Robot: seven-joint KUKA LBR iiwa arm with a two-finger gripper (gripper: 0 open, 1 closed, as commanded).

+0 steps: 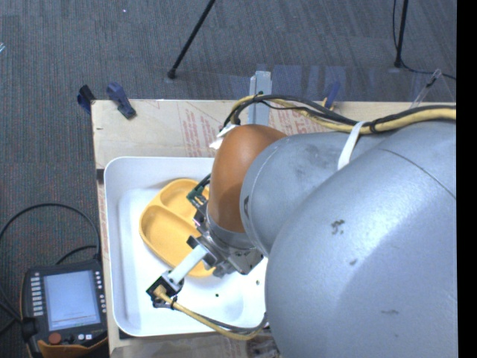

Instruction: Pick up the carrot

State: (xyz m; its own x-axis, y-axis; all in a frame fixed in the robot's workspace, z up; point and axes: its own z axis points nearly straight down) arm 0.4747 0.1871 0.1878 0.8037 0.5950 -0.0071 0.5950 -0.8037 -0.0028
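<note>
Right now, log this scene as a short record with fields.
bin: white bin, at the view's left, on the bench
contents: yellow divided plate, lying flat in the bin
arm: grey arm with orange band, reaching over the bin, covering the plate's right part
floor: teach pendant, left of the bench

Carrot: hidden, so its look, pose and place cannot be told. The arm (358,222), grey with an orange band, lies across the right side of the white bin (119,274) and covers everything further right. In the bin's uncovered part sits a yellow two-compartment plate (165,226) — its right edge runs under the wrist.
</note>
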